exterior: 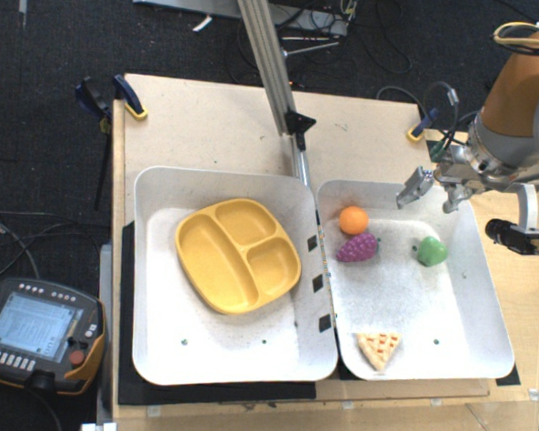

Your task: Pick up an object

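- From my remote seat I see the gripper (432, 193) hanging over the far rim of the right bin (483, 305), jaws spread, nothing between them.
- Candidates in that bin: orange ball (353, 220) touching the purple grape bunch (358, 248) just in front of it; green toy (431, 252) apart from them, nearest the jaws; waffle-patterned wedge (378, 349) alone near the front rim.
- Left bin (153, 340) holds a yellow divided plate (238, 254), well apart from the arm.
- A slanted metal pole (272, 60) crosses the worktop (211, 124) to the seam between the bins.
- Teach pendant (35, 332) lies on the floor at the left; yellow clamps (131, 100) grip the worktop's far corners.
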Robot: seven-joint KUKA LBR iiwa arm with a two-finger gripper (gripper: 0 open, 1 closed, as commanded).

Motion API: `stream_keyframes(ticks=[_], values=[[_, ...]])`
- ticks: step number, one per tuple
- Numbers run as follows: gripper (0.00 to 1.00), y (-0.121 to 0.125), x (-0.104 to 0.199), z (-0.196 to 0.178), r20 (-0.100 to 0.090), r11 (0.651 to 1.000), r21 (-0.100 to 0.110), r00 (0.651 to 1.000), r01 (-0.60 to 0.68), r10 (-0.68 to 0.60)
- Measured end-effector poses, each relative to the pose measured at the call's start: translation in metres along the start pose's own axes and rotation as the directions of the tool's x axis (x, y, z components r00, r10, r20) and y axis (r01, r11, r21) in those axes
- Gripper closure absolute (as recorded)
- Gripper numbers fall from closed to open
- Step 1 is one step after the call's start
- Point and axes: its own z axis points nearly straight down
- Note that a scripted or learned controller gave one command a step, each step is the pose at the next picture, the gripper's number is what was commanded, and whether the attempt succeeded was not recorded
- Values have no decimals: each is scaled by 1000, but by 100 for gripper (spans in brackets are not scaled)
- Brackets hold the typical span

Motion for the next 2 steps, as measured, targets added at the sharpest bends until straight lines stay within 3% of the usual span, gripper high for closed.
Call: stream_keyframes(ticks=[2], values=[[0,-3,-3,89,1,1000,-2,1000,0,0]])
